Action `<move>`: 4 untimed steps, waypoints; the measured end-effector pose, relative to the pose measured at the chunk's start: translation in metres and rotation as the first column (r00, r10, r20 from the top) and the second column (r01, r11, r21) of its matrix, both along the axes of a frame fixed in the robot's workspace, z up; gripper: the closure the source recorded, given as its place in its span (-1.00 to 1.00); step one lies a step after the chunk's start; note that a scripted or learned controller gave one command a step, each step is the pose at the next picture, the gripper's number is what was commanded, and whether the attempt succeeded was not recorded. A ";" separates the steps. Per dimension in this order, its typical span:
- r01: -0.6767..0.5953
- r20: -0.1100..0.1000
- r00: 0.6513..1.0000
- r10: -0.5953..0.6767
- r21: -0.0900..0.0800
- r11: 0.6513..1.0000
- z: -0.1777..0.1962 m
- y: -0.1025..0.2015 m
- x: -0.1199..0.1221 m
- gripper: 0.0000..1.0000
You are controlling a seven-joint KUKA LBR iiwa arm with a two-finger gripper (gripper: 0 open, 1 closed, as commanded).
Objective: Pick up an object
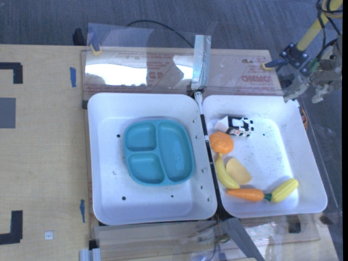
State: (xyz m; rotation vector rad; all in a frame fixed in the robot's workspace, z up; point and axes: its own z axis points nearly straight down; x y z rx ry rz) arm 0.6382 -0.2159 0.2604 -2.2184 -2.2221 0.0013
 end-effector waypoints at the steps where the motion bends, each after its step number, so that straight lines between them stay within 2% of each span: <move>1: -0.071 -0.009 0.997 0.071 0.008 0.997 -0.130 -0.003 -0.079 -1.00; 2: -0.085 0.014 0.996 0.084 0.011 0.996 -0.171 0.007 -0.010 -1.00; 3: -0.211 0.011 0.977 0.211 0.010 0.977 -0.172 0.004 -0.045 -1.00; 4: -0.176 -0.004 0.984 0.176 0.021 0.984 -0.173 0.007 0.018 -1.00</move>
